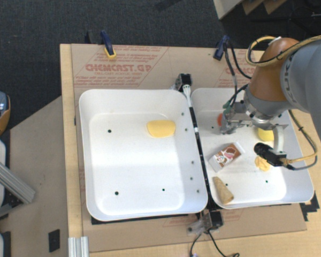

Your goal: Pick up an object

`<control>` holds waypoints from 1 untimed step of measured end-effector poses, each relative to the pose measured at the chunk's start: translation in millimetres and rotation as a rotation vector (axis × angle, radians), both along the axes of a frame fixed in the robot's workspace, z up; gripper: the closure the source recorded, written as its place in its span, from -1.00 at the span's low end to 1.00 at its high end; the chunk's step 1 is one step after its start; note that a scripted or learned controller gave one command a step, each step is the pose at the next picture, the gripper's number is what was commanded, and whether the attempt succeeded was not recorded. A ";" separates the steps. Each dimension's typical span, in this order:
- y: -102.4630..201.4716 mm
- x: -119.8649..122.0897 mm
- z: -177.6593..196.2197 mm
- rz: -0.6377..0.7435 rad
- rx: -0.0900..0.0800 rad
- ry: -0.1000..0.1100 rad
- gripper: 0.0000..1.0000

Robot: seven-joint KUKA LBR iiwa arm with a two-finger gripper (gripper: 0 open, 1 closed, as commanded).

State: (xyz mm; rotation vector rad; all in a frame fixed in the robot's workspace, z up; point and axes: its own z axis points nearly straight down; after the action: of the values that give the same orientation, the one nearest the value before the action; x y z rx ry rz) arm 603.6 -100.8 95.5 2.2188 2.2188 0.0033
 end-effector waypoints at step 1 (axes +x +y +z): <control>2.0 -101.4 -4.9 -0.004 0.004 0.014 1.00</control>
State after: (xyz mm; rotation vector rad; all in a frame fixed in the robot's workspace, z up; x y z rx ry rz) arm 502.2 -98.8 90.6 2.2323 2.2239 -0.0081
